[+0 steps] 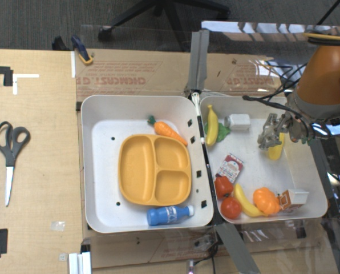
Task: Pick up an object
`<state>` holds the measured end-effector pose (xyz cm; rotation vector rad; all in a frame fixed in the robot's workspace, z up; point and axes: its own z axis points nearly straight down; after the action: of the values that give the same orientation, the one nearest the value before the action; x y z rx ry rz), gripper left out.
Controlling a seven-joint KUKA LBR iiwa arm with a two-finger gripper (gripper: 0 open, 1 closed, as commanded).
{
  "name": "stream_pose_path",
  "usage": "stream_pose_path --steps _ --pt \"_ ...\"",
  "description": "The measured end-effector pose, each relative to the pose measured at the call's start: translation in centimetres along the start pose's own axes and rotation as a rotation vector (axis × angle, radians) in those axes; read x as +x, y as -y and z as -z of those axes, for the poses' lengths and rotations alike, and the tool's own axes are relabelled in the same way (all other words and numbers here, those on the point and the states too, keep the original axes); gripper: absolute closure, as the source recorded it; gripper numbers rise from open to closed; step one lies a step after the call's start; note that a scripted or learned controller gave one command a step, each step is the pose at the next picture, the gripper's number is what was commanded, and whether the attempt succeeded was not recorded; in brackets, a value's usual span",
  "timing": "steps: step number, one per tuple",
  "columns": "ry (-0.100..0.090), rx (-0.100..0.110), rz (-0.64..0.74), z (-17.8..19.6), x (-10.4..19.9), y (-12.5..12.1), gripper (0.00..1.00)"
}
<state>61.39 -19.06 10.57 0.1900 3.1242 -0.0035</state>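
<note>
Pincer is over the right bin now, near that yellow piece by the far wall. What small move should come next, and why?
Probably a short descent straight onto the yellow piece. The pincer sits in the right bin, just above and overlapping that piece, with the white block and banana well off to the side, so little would crowd it. I cannot tell how the pincer is set, so confirm that first.

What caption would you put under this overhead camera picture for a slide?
Grey arm hovering its gripper over the right bin of toy food, near a small yellow piece; left bin has a yellow tray.
</note>
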Motion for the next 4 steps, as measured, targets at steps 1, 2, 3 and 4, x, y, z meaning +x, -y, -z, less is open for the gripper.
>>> stream_pose_path --steps 1,2,3,4 --pt "-0.009 0.0 -0.247 -1.2 1.2 -5.6 1.0" --pt "-0.008 0.0 -0.247 -1.2 1.2 -5.6 0.0" --pt "-0.01 0.001 -0.401 -1.2 5.5 -8.6 0.0" --pt "-0.011 0.0 -0.336 -1.2 14.5 -6.5 0.0"
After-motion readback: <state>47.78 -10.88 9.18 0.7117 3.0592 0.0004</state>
